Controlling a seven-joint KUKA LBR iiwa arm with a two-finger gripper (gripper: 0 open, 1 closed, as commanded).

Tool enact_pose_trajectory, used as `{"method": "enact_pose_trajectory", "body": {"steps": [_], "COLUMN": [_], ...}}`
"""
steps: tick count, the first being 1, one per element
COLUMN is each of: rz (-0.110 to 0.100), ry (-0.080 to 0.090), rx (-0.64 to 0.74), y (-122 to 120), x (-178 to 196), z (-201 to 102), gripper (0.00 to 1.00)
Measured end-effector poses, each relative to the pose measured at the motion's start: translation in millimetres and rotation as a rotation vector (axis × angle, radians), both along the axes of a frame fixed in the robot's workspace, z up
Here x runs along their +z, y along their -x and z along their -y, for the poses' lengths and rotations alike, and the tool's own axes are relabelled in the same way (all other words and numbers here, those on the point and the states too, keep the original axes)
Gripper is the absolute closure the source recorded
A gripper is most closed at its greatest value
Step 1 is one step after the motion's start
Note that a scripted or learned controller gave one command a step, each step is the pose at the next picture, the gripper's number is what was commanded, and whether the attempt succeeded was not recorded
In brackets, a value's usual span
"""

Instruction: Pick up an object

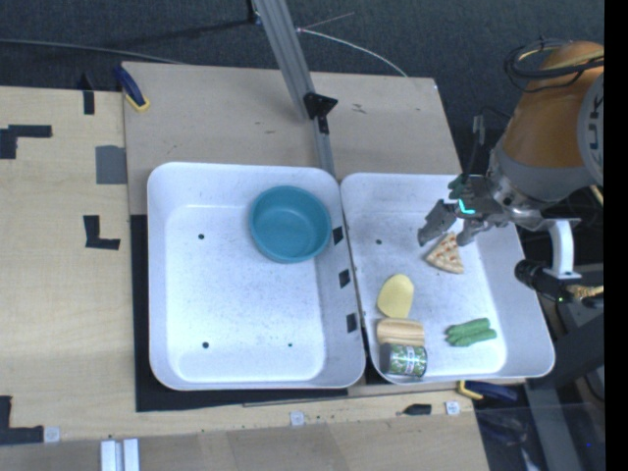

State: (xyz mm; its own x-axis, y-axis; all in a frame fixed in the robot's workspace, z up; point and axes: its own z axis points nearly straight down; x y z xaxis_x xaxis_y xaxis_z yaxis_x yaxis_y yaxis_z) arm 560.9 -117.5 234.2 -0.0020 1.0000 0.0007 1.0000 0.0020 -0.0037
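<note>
While the left bin holds a blue bowl, food toys fill the right.

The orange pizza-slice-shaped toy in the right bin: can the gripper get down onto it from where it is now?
Probably yes. The gripper hangs just above the orange pizza-slice-shaped toy, which lies apart from the yellow oval piece and the green pod-shaped toy, so nothing seems to block the descent.

Left bin: bowl sitting at the back edge, floor lying open in front. Right bin: pizza slice, yellow piece, can and green pod crowding the front half; back left corner lying open. Pole slanting over the back.
</note>
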Motion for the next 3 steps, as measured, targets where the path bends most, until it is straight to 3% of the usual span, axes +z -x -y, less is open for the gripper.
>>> {"method": "enact_pose_trajectory", "body": {"steps": [1,2,3], "rz": [0.002,-0.003,-0.004], "ry": [0.0,0.001,0.0], "rx": [0.0,-0.002,-0.001], "y": [-1,-4,-5], "x": [1,-56,-109], "z": [0,9,-2], "gripper": [0.0,0.0,0.0]}}
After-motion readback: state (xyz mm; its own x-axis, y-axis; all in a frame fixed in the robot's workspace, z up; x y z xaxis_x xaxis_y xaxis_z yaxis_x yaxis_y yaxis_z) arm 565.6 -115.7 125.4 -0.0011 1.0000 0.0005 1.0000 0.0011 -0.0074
